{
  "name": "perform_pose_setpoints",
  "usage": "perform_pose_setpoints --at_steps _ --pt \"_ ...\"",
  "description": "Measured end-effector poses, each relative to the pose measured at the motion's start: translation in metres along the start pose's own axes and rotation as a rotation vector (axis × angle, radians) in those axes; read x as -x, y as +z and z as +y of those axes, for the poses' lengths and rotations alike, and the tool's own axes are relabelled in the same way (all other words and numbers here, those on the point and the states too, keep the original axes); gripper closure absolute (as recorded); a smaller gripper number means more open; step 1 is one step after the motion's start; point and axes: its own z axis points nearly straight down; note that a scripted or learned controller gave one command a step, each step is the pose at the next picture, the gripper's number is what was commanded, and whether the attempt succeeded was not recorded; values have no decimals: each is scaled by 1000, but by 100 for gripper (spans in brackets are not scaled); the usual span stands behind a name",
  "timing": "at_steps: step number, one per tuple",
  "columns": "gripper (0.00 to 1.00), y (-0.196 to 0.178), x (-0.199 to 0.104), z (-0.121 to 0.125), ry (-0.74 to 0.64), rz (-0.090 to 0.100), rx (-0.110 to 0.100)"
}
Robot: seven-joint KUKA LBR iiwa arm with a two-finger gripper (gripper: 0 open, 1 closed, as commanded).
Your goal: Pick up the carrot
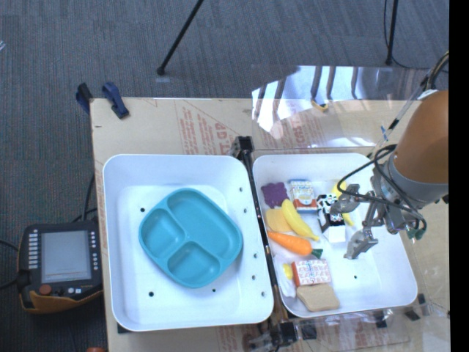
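Note:
The orange carrot point(291, 243) with a green stub lies in the right bin point(381, 288), near its left side and just below a yellow banana point(299, 220). My gripper point(358, 239) hangs over the middle of the same bin, to the right of the carrot and apart from it. Nothing shows in the gripper. The grey arm with its orange band comes in from the right edge.
Around the carrot lie a purple piece point(274, 193), a small carton point(301, 192), a pale yellow slice point(276, 219), a red and white box point(311, 272) and a tan cracker point(317, 298). The left bin point(121, 196) holds a blue divided plate point(190, 235).

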Motion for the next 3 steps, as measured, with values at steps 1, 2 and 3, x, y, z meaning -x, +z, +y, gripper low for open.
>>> perform_pose_setpoints --at_steps 1,2,3 --pt "0 101 -20 49 228 -26 -4" --pt "0 112 33 57 219 -10 -1" --pt "0 112 21 48 490 -18 0"
